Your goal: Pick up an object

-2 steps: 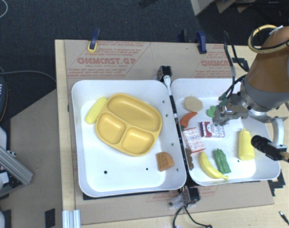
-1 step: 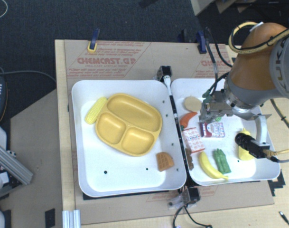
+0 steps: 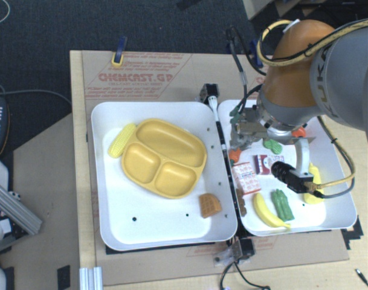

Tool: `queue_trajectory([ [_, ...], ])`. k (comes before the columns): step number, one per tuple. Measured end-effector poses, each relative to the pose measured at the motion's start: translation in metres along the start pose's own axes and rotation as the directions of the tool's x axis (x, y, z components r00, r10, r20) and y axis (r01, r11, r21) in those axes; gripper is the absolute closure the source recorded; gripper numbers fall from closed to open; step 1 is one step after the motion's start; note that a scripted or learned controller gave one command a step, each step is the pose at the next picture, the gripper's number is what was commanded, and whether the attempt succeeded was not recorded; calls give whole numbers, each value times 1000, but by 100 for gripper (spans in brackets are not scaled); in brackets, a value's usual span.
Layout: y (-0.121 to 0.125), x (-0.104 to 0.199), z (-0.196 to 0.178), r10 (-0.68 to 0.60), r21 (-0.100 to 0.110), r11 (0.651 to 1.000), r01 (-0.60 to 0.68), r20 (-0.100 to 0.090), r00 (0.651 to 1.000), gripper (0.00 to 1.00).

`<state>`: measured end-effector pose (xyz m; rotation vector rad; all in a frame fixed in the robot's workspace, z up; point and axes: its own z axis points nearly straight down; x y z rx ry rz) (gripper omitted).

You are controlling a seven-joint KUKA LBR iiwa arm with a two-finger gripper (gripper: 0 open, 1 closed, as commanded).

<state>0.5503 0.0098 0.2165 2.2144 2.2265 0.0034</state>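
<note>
Two white bins sat side by side on the worktop (image 3: 81,180): the left bin (image 3: 111,222) carried a yellow divided tray (image 3: 162,159), a toy corn cob (image 3: 121,140) against the tray's upper left edge, and a small brown block (image 3: 210,205) near the lower right corner. The right bin (image 3: 335,213) held the likelier targets: a banana (image 3: 265,211), a green vegetable (image 3: 283,205) just beside it, a red-and-white printed packet (image 3: 251,173), and another yellow item (image 3: 316,177) by the far wall.

The gripper (image 3: 247,132) hung low over the upper left part of the right bin, close to the divider, with the arm's orange band (image 3: 295,65) above it. Whether the fingers were spread or pressed together could not be told, since the wrist body covered them (no object was visible in any grip).

A clean pick would probably call for a straight descent onto one isolated item rather than the crowded patch near the packet, where neighbours lay touching; the bin wall beside the gripper looked like a collision risk.

Printed in red on the cardboard sheet (image 3: 147,71) under the bins was "CHEMCAST GP", seemingly; smaller lines beneath were too fine to read, as was the packet's text.
</note>
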Motion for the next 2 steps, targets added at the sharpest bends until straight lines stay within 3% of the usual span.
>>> queue_trajectory([
  [1,-12,25,-2,3,6,1000,-3,0,1000,100],
  [2,2,17,-16,4,-1,1000,-4,1,1000,100],
])
